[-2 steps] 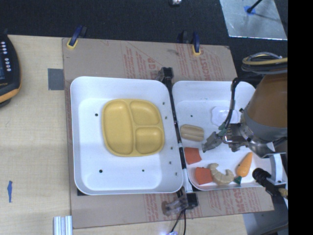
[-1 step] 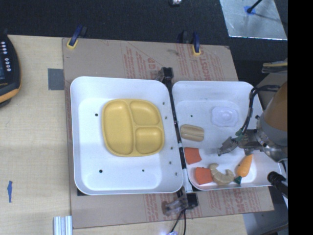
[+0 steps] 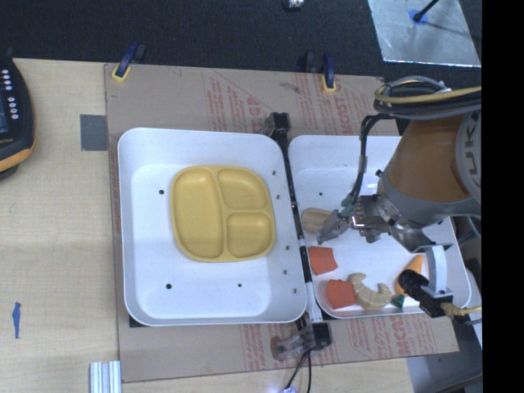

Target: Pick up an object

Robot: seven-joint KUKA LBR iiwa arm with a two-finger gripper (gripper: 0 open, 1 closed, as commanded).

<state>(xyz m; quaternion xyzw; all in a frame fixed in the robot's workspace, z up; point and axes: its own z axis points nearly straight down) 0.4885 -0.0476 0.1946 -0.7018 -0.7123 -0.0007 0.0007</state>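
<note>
Pincer [image 3: 337, 224] sits low in the right bin [image 3: 327, 158], at its left side, with the grey arm [image 3: 426, 178] and its orange band coming in from the right of the frame. From my screen I cannot tell whether the fingers are spread or pressed together; they read as a dark tangle of metal. A tan piece [image 3: 314, 219] lies just left of the pincer tip, touching or nearly so, its long axis running roughly left to right; I cannot see it between the fingers.

Below the pincer, toward the lower right of the frame, I see an orange block [image 3: 322, 259], then a red block [image 3: 341, 293] beneath it, both apart from the pincer. Just right of the red block lies a curved beige piece [image 3: 372, 291], arching like a crescent with its ends pointing down and right. An orange bit [image 3: 414, 264] shows further right, partly behind the arm.

The left bin [image 3: 139, 219] holds a yellow tray [image 3: 221, 212] with three compartments, centred, well apart from the pincer.

Both bins rest on brown cardboard [image 3: 205, 97] on the table [image 3: 49, 244]. Red printing runs along the cardboard, too small for me to read. White letters on the arm at the right edge are cut off.
</note>
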